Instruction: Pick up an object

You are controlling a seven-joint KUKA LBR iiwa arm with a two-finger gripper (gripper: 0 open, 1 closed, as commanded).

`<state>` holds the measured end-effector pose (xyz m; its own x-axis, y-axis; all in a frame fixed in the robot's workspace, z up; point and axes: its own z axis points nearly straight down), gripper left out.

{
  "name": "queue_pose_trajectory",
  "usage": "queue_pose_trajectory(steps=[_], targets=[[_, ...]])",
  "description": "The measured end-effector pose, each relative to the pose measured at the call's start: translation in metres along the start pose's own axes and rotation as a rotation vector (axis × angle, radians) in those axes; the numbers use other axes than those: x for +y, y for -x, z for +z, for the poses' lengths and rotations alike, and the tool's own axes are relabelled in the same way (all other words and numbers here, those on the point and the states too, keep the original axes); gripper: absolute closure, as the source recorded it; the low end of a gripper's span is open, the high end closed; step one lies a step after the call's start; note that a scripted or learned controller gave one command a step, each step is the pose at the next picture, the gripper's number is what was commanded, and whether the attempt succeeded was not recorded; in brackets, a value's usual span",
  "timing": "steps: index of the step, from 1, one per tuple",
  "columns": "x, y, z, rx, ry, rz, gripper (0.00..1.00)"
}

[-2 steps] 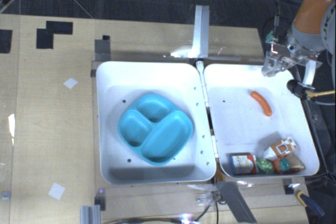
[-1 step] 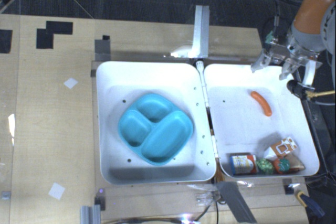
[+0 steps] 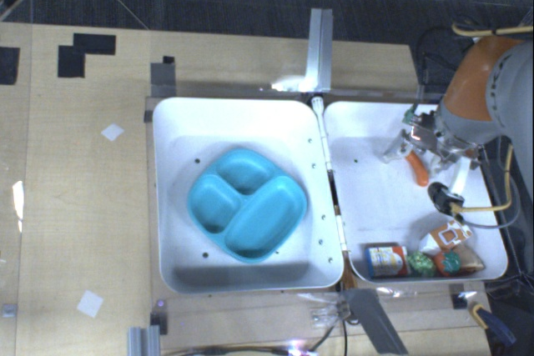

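Overhead, a pale wooden desk (image 3: 75,204) carries two shallow white plastic bins side by side. Left white bin (image 3: 167,179) holds one big turquoise plastic divided plate (image 3: 246,203), three compartments, lying flat near the bin's middle, slightly toward the front.

Right white bin (image 3: 367,196) has the clutter. Small orange carrot-shaped toy (image 3: 417,168) lies on the bin floor in the upper right part, tilted, directly at the fingertips of the pincer (image 3: 427,147). Pincer sits low over the carrot toy, metal fingers (image 3: 396,149) look splayed apart, nothing seen clamped between them; whether the tips touch the carrot, cannot tell. Grey arm with orange band (image 3: 471,92) enters from the right edge over the right bin's far right corner.

Along the front wall of the right bin, a row of items: small blue and orange labelled tin can (image 3: 384,259) lying on its side, just beside it a green lumpy toy (image 3: 421,263), then a teal round toy (image 3: 450,263) touching or nearly touching it. Above those, a small white and orange carton (image 3: 450,237), tilted, near the right wall. A black cable end (image 3: 440,196) hangs between carrot and carton.

Metal bracket (image 3: 320,54) stands at the back where the two bins meet. Black square markers (image 3: 83,52) on the desk at far left, well apart from the bins.
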<state>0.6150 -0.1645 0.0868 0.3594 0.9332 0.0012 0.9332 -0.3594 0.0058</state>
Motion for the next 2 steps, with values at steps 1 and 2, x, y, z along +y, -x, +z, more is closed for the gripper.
queue_pose_trajectory(steps=[1, 2], targets=[[0.002, -0.001, -0.013, 0.0, 0.008, -0.001, 1.0], [-0.028, -0.072, -0.103, 0.0, -0.002, 0.162, 1.0]])
